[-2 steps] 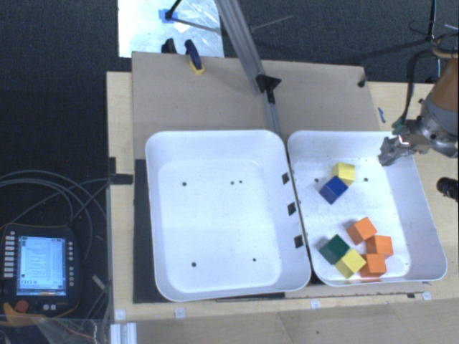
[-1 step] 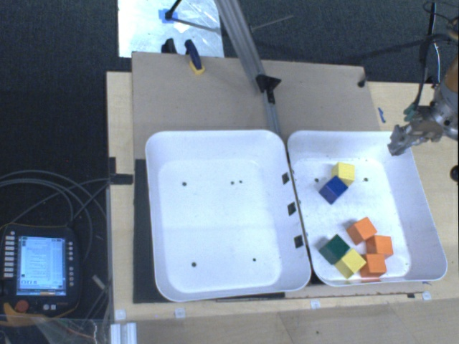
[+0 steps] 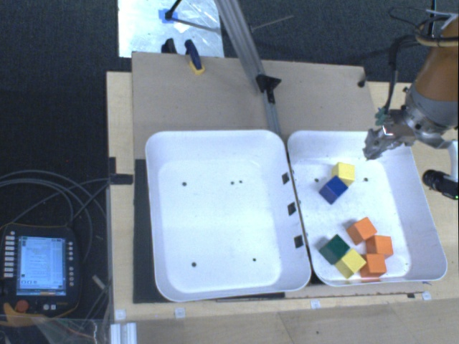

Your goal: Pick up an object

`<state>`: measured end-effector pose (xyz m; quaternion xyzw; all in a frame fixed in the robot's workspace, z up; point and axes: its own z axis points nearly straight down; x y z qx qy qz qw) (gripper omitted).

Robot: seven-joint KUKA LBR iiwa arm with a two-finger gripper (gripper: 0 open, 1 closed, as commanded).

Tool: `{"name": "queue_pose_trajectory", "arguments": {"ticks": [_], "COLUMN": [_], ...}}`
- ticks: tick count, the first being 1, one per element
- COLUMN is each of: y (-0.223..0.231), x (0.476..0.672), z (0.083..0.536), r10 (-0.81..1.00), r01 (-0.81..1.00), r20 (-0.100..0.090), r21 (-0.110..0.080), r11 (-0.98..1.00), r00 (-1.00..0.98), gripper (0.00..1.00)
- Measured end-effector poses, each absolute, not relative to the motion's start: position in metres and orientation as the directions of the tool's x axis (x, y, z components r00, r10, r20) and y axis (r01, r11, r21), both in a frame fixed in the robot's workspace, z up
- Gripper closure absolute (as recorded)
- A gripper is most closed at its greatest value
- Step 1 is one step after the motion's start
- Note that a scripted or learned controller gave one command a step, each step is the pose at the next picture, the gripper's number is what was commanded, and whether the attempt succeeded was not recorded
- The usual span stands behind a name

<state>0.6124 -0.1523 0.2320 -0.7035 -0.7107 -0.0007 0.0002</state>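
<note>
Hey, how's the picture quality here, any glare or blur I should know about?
Camera view: bright glare on the shiny sheet at top; the left bin looks nearly washed out; the gripper appears soft and slightly blurred; the blocks, like the blue one, stay crisp enough to tell colours.

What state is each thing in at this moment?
claw: above right bin, holding nothing visible
yellow cube: resting in bin, touching blue cube
orange cubes: clustered, untouched
green cube: beside a second yellow cube
left bin: holds no cubes

Bench (image 3: 122, 192) under two bins (image 3: 215, 213)
</note>
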Motion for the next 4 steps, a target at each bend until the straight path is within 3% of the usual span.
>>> {"name": "queue_pose_trajectory", "arguments": {"ticks": [2,4], "y": [-0.056,0.05], "x": [0.627,0.619], "z": [0.239,0.227], "r10": [1.0,1.0], "r01": [1.0,1.0], "r20": [0.001,0.002], "r21": [0.003,0.001], "r11": [0.01,0.011], "r00": [-0.01,-0.011], "gripper": [1.0,1.0]}}
